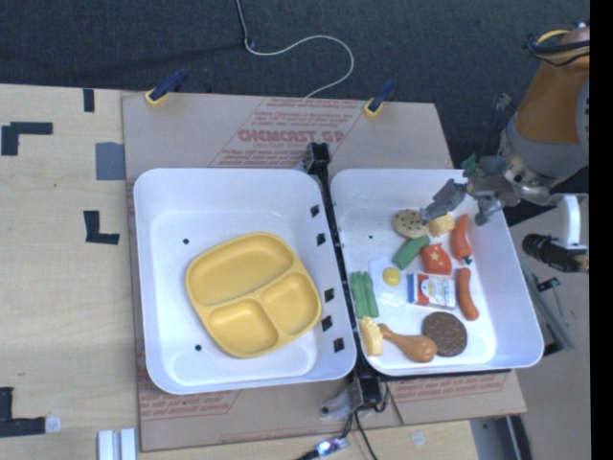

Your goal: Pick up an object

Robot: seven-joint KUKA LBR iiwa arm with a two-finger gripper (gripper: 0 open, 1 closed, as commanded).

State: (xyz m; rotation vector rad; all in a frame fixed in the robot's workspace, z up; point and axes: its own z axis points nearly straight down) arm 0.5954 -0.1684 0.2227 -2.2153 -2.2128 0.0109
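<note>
**The pincer hangs open over the toy food**

Two white bins sit side by side on the counter. The left bin holds a yellow plate with three sections. The plate lies flat, a bit turned.

The right bin holds a bunch of toy food. Near the top lies a cookie with dark spots. Just beside it is a small yellow piece. A red sausage lies next to that, near the right wall. Below the cookie is a green pickle, tilted. Beside the pickle sits a red piece. A little yellow ball lies just under the pickle. A small box with blue and red on it lies in the middle. Another red sausage lies to its right. Green beans lie by the left wall of this bin. At the bottom there is a chicken leg, a brown round patty and a small piece of corn.

The arm comes in from the right. Its pincer is above the top right part of the right bin, over the yellow piece and the sausage. Its two fingers are spread apart, with nothing between them. It does not hold any food.

A thin white cable curls on the dark floor behind the bins.
</note>
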